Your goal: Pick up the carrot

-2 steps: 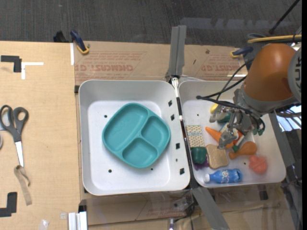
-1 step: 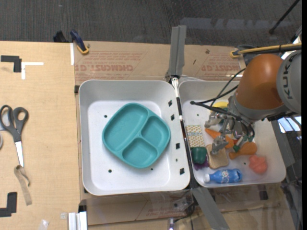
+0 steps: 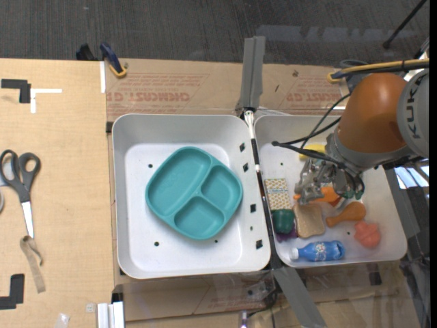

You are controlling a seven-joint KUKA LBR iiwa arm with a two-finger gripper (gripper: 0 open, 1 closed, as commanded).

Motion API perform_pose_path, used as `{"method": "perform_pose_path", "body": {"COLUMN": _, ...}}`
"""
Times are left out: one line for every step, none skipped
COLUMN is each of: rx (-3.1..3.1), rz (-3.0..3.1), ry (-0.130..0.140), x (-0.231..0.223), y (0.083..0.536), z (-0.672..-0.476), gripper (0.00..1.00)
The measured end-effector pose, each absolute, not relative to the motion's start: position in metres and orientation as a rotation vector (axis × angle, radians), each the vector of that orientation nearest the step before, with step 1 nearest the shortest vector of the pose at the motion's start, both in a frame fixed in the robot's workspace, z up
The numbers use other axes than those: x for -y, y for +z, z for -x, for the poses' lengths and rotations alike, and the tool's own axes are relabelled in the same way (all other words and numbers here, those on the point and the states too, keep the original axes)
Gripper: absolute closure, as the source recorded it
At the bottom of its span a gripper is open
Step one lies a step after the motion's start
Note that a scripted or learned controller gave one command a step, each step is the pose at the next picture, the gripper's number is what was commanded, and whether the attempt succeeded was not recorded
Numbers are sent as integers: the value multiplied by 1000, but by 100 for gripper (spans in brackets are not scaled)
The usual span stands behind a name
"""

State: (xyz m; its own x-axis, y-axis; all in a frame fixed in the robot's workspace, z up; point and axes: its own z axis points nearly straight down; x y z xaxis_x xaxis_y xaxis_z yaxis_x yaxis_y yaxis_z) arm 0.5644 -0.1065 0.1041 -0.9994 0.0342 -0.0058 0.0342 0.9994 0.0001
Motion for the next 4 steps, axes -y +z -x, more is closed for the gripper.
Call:
{"method": "perform_pose_path", "body": {"rx": -3118, "rz": 369, "ry": 1, "x": 100, "y": 194, "z": -489, "gripper": 100}}
{"method": "perform_pose_path", "body": {"rx": -3023, "rz": 844, "ry": 2, "x": 43, "y": 192, "z": -532, "gripper": 100}}
{"method": "perform_pose_path", "body": {"rx": -2781, "rz": 1461, "ry": 4, "x": 13, "y": 191, "z": -507, "gripper": 100}}
{"method": "perform_pose_path", "body": {"rx": -2781, "rz": 1455, "ry": 6, "x": 12, "y": 200, "z": -508, "gripper": 100}}
